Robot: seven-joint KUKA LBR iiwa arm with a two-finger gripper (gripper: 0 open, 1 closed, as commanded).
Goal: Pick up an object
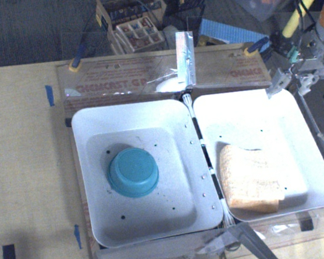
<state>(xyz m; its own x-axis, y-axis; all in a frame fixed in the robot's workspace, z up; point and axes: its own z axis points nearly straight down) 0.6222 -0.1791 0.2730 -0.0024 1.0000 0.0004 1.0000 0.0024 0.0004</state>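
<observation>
A teal round bowl (133, 171) lies upside down in the left bin (86, 129), left of its middle. A tan sponge-like block (249, 180) rests in the right bin (289, 116), against its near left corner. My gripper (289, 78) hangs as a grey metal assembly over the far right corner of the right bin. It is well apart from both objects, and nothing shows in its grasp.
A metal divider (202, 150) runs between the two bins. A clear plastic sheet (144, 78) and an upright metal bracket (185, 58) stand behind them. Boxes, cables and clutter crowd the floor beyond. Bare wooden bench (29, 189) lies to the left.
</observation>
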